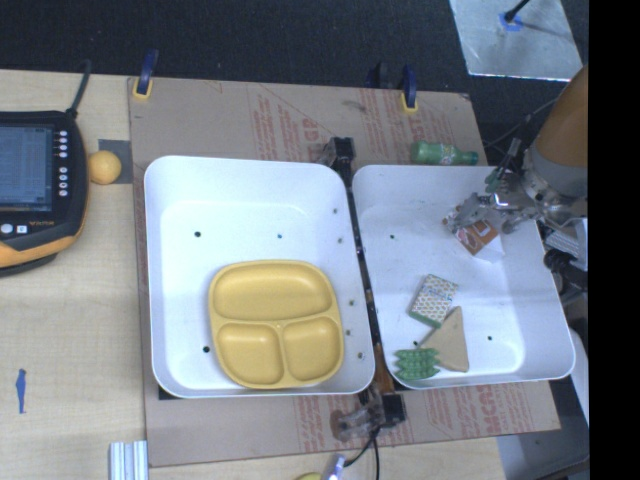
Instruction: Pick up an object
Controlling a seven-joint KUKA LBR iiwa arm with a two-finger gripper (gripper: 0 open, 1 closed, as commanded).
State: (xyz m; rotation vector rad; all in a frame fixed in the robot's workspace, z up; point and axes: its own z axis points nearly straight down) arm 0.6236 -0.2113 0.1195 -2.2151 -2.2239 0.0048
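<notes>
My gripper (470,215) reaches in from the right over the upper right part of the right bin (520,363). A small brown and orange packet (481,236) sits right at its tip, touching or just under it; I cannot tell whether it is gripped. Lower in the same bin lie a green-and-white checkered packet (433,300), a tan wedge (452,344) and a green bumpy piece (416,363) next to the wedge. A yellow divided plate (277,323) rests in the left bin (240,193).
A green bottle (443,153) lies on the cardboard just behind the right bin. At far left are a teach pendant (35,188) and an orange ball (104,166). Clamps hold the bins where they meet.
</notes>
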